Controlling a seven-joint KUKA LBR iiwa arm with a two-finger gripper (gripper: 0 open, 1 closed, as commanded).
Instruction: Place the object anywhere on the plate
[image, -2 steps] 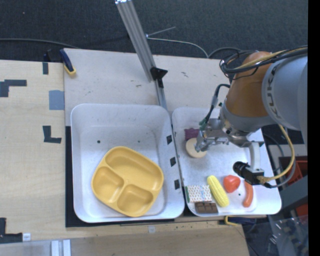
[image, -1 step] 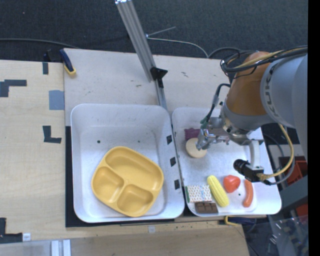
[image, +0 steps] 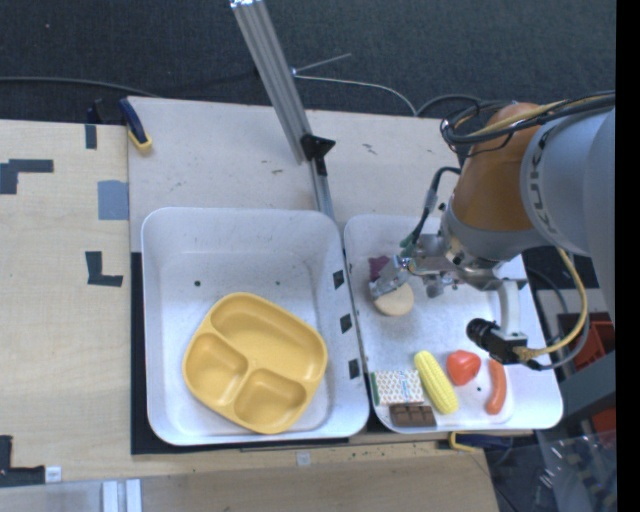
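Grey arm wrist hangs over the right bin (image: 520, 415); gripper (image: 412, 268) finger state cannot be determined. A beige lump (image: 394, 301) lies just beneath it. The yellow plate (image: 255, 362) sits in the left bin (image: 170, 250).

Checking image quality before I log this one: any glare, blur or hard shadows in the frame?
Camera view: even, soft lighting; slight glare on the white bins; the yellow plate is sharp; the small items near the gripper look soft and low in detail; shadows are faint.
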